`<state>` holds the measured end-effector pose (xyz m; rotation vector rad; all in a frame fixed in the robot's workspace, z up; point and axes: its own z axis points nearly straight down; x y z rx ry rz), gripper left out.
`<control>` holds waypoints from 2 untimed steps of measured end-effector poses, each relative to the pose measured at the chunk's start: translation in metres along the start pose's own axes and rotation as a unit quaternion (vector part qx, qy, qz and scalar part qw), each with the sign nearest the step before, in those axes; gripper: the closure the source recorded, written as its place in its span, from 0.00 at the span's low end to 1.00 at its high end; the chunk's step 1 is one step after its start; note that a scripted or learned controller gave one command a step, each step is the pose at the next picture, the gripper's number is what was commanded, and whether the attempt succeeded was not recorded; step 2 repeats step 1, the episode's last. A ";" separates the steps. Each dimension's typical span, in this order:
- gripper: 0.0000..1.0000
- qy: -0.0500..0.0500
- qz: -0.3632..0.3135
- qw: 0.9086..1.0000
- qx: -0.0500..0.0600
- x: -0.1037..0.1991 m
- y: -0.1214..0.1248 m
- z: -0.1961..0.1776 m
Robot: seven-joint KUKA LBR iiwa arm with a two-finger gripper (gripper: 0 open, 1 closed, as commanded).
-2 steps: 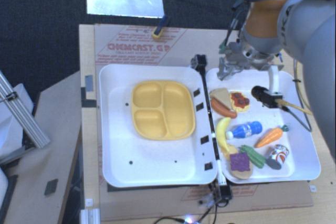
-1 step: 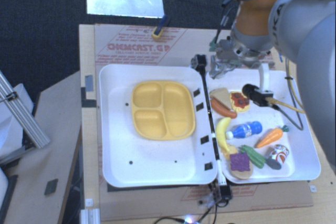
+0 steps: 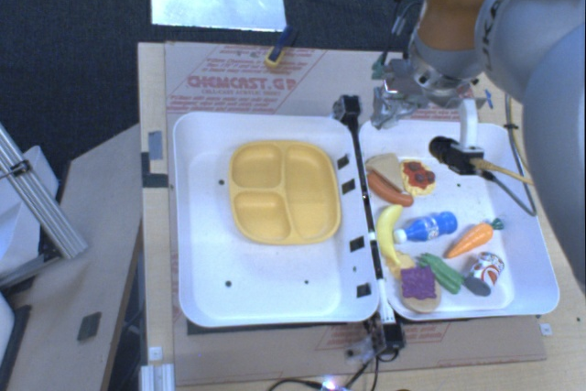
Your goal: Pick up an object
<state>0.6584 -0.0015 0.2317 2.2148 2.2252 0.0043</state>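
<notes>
A pale worktop [image 3: 96,197] carries a see-through sheet [image 3: 302,73] printed in red. "CHEMCAST GP" can be read on it; the smaller lines under that are too fine to read.

On the sheet sit two white bins side by side. The left bin [image 3: 197,224] holds a yellow tray [image 3: 284,192] with three compartments.

The right bin [image 3: 536,279] holds a cluster of toy foods, any of them open to picking. From its left side:
- a bread wedge [image 3: 385,166], touching a hot dog [image 3: 389,189] just in front of it
- a banana [image 3: 389,233] along the bin's left wall
- a toast [image 3: 419,286] with purple topping at the near edge, partly over the banana's end
- a round piece with red topping [image 3: 420,177]
- a blue bottle [image 3: 430,226] lying down, its white label unreadable
- a green piece [image 3: 441,273], hard to identify
- a carrot [image 3: 472,239]
- a small can [image 3: 484,270] on its side, its red and white label too small to read

The claw [image 3: 392,110] hangs over the right bin's far left corner, apart from every toy. Whether it is apart or together cannot be told. The grey arm [image 3: 540,23] is cut off at the right edge.
</notes>
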 end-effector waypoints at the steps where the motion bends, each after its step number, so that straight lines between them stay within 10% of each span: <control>1: 1.00 -0.001 0.002 1.000 0.001 -0.009 -0.007 -0.002; 2: 1.00 -0.001 0.002 1.000 0.001 -0.009 -0.007 -0.002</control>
